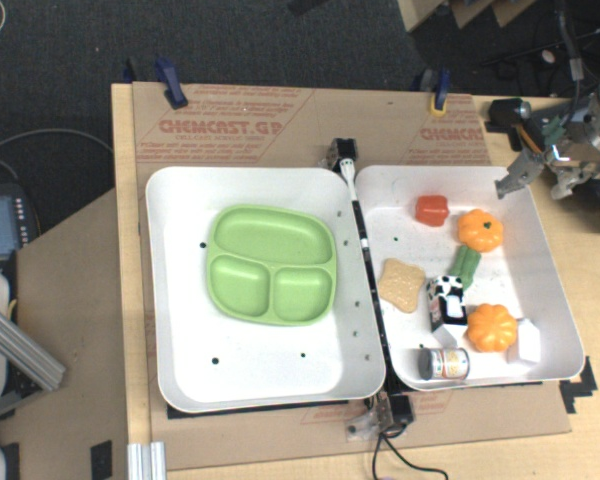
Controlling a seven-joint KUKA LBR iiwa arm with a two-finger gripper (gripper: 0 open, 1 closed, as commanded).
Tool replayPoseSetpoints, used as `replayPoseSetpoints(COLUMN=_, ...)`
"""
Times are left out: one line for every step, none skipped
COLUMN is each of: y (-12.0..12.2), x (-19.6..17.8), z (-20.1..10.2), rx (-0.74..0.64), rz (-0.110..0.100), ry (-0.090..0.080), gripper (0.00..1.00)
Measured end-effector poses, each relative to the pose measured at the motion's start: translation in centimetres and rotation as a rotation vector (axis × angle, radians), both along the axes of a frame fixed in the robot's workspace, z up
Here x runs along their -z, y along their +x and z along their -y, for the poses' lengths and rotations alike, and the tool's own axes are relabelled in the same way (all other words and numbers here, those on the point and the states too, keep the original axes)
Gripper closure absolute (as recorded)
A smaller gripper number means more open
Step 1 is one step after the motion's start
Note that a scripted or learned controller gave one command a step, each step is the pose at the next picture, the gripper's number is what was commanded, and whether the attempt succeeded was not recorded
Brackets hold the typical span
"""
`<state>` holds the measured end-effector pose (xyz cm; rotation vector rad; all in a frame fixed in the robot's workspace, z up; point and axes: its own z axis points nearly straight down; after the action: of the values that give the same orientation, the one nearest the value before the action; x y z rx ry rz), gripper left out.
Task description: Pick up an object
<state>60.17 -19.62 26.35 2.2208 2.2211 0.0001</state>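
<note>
**Gripper at the right bin's far corner, objects lying in the bin**

The gripper point(515, 176), a grey metal assembly with cables, sits at about 2 o'clock from the right white plastic bin point(555, 268), just past its rim. Whether it is open or closed cannot be told from this angle, and nothing is seen in it.

The right bin holds all the loose objects. A small glossy red block point(432, 209) lies near 12 o'clock. Just beside it, toward 1 o'clock, is a ribbed orange toy pumpkin point(480, 230). A smooth green cylindrical piece point(465, 265) runs down from that pumpkin to a black-and-white cow-patterned toy point(447, 299) near the centre. At 9 o'clock lies a flat tan slice with a grainy, bread-like surface point(403, 284). A second ribbed orange pumpkin point(491, 327) sits at about 5 o'clock, touching a small white block point(527, 340). A short metal can with a printed label point(446, 364) lies on its side at 6 o'clock.

The left white bin point(180, 298) carries a matte light-green plastic tray with three rounded compartments point(272, 264). Both bins rest on a brown cardboard sheet point(250, 123) on the worktop.
</note>
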Motion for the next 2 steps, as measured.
replayPoseSetpoints(y=-3.4, x=7.1, z=-2.6, rx=0.001, rz=-0.009, ry=0.004, gripper=0.0)
replayPoseSetpoints(y=-3.1, x=5.6, z=-2.4, rx=0.001, rz=0.004, ry=-0.001, gripper=1.0)
